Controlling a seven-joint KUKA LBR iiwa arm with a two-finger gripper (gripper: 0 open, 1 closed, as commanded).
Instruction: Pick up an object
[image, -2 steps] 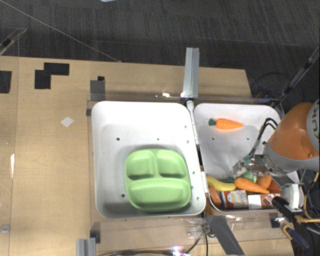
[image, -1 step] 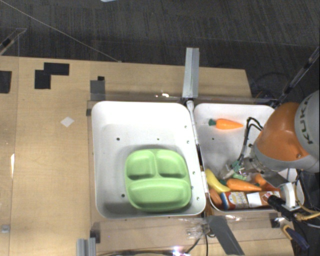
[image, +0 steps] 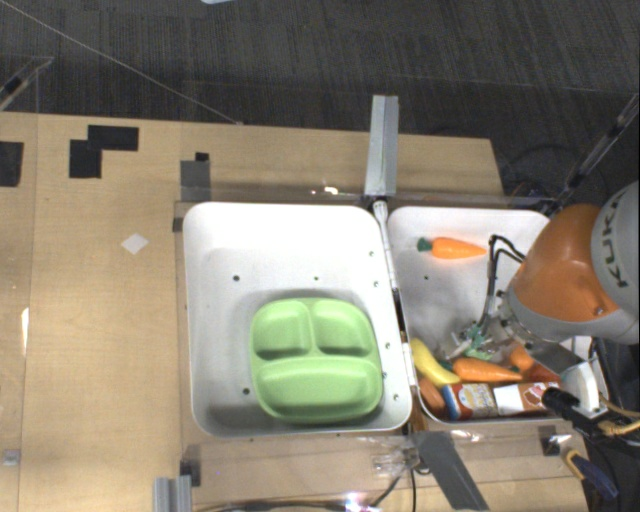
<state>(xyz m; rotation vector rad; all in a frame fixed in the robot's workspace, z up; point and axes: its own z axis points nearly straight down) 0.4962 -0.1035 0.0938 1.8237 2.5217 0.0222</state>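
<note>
The right bin (image: 440, 290) holds a small carrot (image: 453, 248) near its far wall. A pile lies at its near edge: a yellow banana (image: 430, 362), an orange carrot (image: 487, 371) and a bottle with a red and white label (image: 490, 400). My gripper (image: 472, 343) hangs low over this pile, just above the carrot and to the right of the banana. The arm's orange band (image: 560, 270) covers the bin's right side and hides what lies under it.
The left bin (image: 230, 260) holds a green divided plate (image: 315, 357) toward its near side. A metal post (image: 382, 145) stands behind the wall between the two bins. Wooden bench surface stretches to the left.
</note>
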